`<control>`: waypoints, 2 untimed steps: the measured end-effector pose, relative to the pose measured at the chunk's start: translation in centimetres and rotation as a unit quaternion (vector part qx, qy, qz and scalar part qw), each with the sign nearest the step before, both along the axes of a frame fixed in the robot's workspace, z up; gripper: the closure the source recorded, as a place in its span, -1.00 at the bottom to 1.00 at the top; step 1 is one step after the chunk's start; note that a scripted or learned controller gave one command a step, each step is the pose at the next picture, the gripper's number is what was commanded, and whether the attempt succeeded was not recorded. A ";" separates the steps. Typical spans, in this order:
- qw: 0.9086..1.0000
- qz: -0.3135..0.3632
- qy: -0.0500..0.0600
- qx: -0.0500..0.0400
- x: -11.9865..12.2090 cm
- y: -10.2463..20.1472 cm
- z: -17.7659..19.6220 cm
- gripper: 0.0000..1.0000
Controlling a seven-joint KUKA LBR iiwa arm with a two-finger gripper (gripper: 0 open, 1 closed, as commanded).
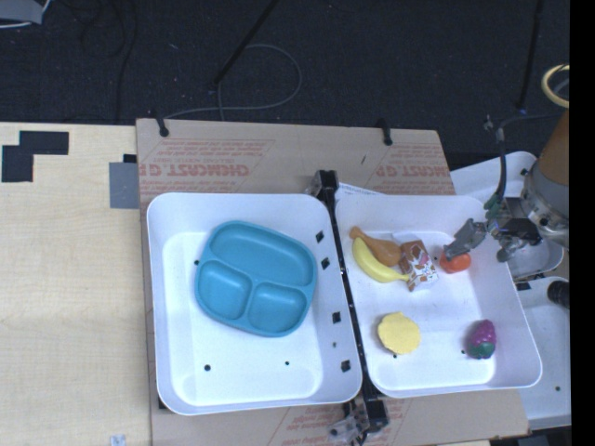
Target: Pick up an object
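Note:
The right bin holds a yellow banana, a brown drumstick, a small patterned box, a flat yellow round piece, a purple and green piece and a small orange-red piece. My gripper hangs over the bin's far right part, open, with nothing between its fingers. Its left finger stands just above the orange-red piece; I cannot tell if they touch.
The left bin carries a blue divided plate. A black divider runs between the bins. Both bins rest on cardboard. The arm comes in over the right bin's right rim.

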State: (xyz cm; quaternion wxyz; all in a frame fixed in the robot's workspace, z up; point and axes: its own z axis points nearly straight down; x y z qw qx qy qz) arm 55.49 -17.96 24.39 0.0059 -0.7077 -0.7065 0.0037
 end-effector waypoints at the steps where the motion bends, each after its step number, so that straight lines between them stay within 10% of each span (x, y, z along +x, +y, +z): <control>1: 1.000 0.001 -0.005 -0.001 0.2 0.0 0.6 -1.00; 2: 1.000 0.001 -0.003 0.000 0.4 -0.5 -5.7 -1.00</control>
